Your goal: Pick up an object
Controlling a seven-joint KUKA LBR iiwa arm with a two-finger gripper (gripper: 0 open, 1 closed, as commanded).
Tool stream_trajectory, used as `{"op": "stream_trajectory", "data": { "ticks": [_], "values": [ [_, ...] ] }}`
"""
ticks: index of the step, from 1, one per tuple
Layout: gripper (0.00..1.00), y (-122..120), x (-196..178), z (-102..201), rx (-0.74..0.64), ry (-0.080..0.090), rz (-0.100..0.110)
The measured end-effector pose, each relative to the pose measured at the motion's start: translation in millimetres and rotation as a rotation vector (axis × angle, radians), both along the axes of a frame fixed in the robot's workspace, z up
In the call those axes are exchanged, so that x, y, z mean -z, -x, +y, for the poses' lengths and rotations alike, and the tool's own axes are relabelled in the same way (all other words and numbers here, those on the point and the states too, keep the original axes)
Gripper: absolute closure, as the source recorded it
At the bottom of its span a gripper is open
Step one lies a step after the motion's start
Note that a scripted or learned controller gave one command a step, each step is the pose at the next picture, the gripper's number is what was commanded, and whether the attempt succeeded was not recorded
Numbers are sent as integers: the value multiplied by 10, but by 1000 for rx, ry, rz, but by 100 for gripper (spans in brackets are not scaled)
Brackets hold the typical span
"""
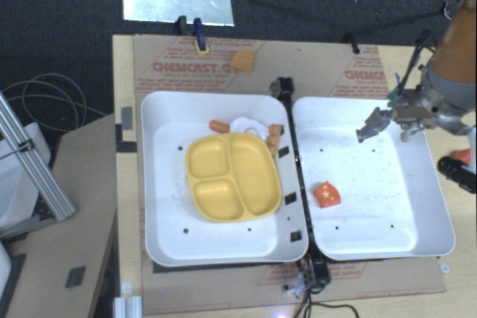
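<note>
A small red-orange object point(326, 194) lies in the right bin point(402, 234), near its left wall. In the left bin point(160, 160) a yellow divided plate point(232, 176) sits in the middle. Behind the plate lie a little orange sausage-like piece point(219, 126), a white item point(248, 126) and a brown piece point(274, 136). My gripper point(389, 129) hangs over the back of the right bin, up and to the right of the red-orange object and well apart from it. Its fingers point(368, 132) are spread open with nothing between them.
The divider between the bins carries black clips point(283, 88). On the cardboard behind the left bin lie a tan block point(243, 60) and a yellow-blue clamp point(200, 35). The arm's grey and orange wrist point(455, 71) stands over the right bin's back right corner.
</note>
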State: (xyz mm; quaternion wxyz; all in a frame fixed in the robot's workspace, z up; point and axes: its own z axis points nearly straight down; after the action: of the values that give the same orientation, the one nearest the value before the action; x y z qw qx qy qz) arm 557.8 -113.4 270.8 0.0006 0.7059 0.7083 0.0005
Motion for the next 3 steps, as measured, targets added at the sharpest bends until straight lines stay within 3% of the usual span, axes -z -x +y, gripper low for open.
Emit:
{"op": "stream_trajectory", "data": {
  "ticks": [1,2,3],
  "values": [
    [0,489,1833,161,6,-5,2],
    [0,-660,1802,-146,-4,3,-16],
    [0,-671,1802,-139,-1,2,-11]
  ]
}}
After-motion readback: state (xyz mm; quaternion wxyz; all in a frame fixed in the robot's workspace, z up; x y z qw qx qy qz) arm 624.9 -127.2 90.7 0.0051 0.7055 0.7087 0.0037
